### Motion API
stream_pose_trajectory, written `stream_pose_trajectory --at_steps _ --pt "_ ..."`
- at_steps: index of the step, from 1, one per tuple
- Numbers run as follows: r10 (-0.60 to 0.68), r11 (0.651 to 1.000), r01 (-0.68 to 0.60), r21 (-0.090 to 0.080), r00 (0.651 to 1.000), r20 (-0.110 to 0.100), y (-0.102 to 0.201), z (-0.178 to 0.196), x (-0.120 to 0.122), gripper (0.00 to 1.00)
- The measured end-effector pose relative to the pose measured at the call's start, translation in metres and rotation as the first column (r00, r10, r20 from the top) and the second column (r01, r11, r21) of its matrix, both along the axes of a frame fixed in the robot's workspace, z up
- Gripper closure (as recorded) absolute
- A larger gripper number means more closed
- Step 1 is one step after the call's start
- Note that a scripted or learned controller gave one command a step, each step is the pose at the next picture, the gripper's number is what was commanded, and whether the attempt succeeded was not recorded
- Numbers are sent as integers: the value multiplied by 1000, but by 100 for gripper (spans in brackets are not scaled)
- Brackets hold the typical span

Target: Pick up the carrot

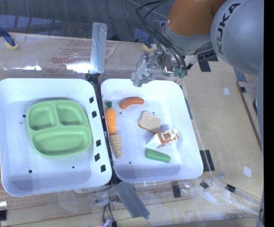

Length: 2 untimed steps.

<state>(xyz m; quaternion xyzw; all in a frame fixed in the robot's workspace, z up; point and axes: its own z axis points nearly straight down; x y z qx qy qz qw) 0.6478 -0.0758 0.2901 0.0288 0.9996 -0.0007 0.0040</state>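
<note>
Hovering our gripper (144, 77), finger state unreadable, over the right bin's (186, 162) far rim, we should descend squarely across the carrot (110, 119) lying along its left wall.

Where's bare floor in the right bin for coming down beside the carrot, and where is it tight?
Right bin: bare floor lies between the carrot and the bread slice, below the sausage. The near strip below the green block is bare too. It is crowded along the divider wall, where carrot and corn lie end to end, and around the small carton.
</note>
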Motion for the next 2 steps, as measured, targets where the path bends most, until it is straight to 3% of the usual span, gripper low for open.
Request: stream_pose_trajectory --at_steps 1,2 --pt "148 989 -148 1 989 -8 -4 -17 -3 100" --pt "748 664 -748 -3 664 -4 -10 28 -19 100"
